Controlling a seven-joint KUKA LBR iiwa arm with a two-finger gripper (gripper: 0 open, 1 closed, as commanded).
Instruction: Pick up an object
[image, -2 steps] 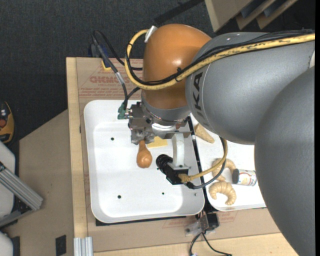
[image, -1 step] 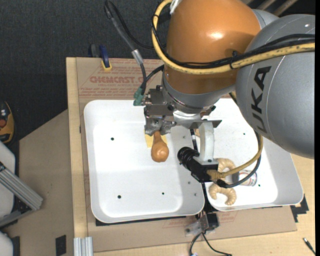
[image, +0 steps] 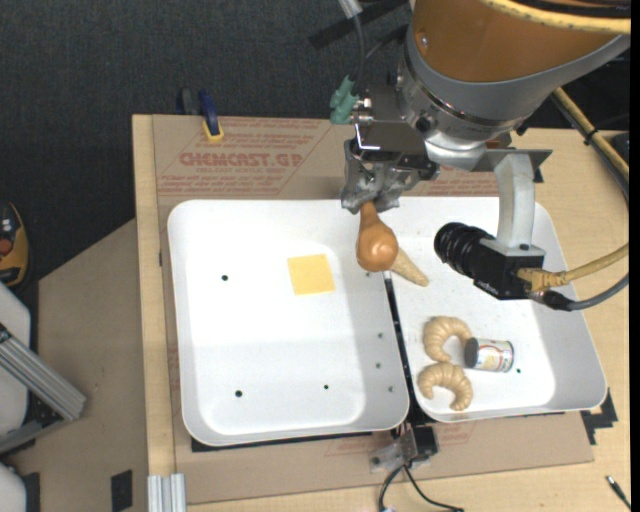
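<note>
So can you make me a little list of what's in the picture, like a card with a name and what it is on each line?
robot hand: gripper above the rim where the two bins meet, a brown pear-shaped toy hanging from its jaws
left bin: a flat yellow square lying in it
right bin: two croissants, a small can on its side, a tan cone near the divider
under the bins: brown cardboard sheet with red print

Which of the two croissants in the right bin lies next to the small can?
The upper croissant: the can lies against its right side. The lower croissant sits below both, nearer the bin's front edge.
</note>
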